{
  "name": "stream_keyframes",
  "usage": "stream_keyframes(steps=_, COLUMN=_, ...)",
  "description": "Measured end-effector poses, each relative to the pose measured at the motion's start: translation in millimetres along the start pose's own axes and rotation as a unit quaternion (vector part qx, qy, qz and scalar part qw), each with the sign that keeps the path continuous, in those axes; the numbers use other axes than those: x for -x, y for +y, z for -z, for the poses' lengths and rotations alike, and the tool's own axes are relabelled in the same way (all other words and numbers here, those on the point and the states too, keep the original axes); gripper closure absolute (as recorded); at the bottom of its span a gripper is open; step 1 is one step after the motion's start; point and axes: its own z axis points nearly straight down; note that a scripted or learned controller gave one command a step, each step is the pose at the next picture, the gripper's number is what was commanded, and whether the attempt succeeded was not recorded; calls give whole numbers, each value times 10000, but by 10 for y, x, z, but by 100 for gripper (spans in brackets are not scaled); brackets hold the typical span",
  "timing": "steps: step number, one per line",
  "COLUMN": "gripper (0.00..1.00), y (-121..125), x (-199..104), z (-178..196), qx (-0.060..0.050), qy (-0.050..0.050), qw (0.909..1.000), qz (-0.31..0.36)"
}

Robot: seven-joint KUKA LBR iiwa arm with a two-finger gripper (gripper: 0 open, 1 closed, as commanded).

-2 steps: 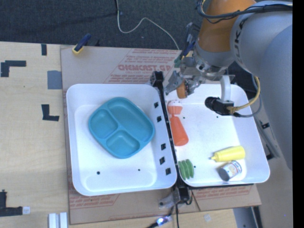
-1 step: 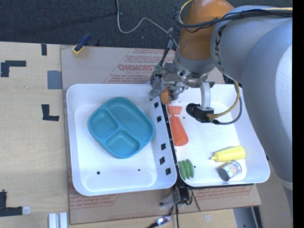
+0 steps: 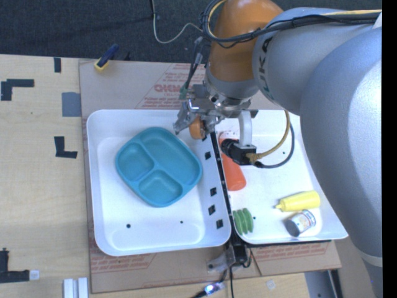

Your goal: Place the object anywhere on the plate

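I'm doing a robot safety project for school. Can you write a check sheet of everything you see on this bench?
Surface: two white bins side by side on cardboard.
Job's things: blue plate in left bin; small orange object at the gripper, grasp unclear.
Clutter: orange carrot-like toy, green item, yellow bottle, small can in right bin.
Grippers: over the divider.
Cables: black cable looping below the wrist.
Surroundings: dark backdrop, tape marks on bench.
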Motion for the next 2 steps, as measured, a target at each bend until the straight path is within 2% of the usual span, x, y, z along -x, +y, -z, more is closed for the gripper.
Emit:
stream_keyframes(steps=1, gripper=100, y=-206, x=-559, z=-124, qx=-7, qy=-8, qw=10000, qz=-4)
stream_keyframes(steps=2, gripper=0, y=-197, x=-528, z=-120, qx=-3, qy=-14, qw=10000, qz=-21)
